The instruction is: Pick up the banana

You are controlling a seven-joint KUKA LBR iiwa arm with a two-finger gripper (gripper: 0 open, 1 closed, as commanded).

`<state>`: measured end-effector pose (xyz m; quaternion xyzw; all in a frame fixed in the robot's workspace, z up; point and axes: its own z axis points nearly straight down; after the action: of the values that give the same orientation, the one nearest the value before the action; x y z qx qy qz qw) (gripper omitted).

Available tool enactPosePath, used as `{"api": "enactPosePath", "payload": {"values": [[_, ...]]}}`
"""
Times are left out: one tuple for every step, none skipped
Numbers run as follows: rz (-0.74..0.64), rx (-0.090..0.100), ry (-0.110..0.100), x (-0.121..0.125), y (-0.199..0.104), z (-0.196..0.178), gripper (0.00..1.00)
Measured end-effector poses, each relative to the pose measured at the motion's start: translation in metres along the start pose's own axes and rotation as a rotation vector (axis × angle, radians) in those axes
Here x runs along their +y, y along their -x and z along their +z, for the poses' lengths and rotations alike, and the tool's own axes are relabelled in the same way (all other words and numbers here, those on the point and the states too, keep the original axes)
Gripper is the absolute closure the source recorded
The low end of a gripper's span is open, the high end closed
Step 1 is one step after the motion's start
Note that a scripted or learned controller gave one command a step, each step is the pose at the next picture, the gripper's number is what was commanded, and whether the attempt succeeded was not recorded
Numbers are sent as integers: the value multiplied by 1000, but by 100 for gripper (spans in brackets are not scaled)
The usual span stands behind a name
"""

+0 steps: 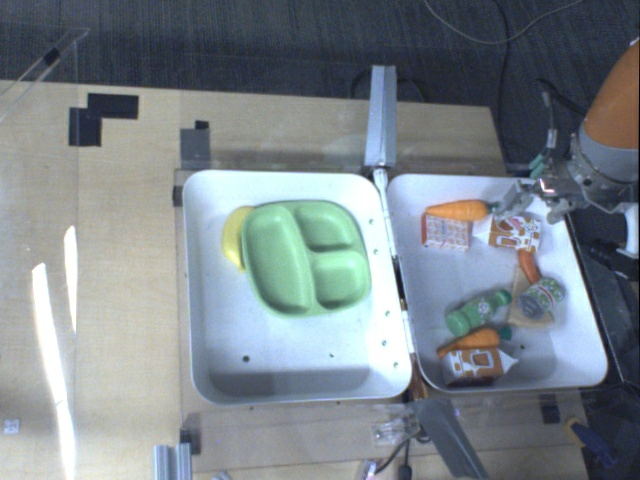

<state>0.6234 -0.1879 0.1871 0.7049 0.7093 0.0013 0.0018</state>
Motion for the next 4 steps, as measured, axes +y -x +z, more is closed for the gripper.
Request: {"api": "enactPosePath", "payload": {"values": [[-91,0,6,-37,-72,98,0],[-227,-1,10,-82,-90,97,0],[-250,-2,8,-65,-99,98,0],[-249,-1,8,-65,-99,98,0]]}}
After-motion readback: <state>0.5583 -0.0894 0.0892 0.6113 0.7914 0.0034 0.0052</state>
